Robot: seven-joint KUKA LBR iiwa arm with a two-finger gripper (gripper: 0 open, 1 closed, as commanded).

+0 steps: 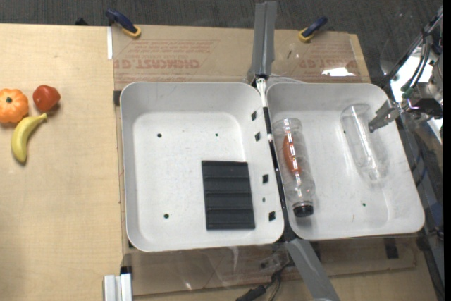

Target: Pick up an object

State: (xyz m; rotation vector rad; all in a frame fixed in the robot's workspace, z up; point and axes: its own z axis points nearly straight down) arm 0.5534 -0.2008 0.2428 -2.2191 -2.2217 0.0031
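Three objects lie flat around the divider (264,144) between two white bins: a ribbed black rectangular block (228,195) left of it, a clear black-capped bottle with an orange label (294,165) just right of it, and a clear unlabelled bottle (364,142) farther right.

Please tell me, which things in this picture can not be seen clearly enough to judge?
- Gripper: small, at the camera view's right side over the right bin; its finger state cannot be told.
- Arm: cut off by the right edge.
- Clear bottle: transparent against white, outline faint.
- Labelled bottle: its label print is too small to read.
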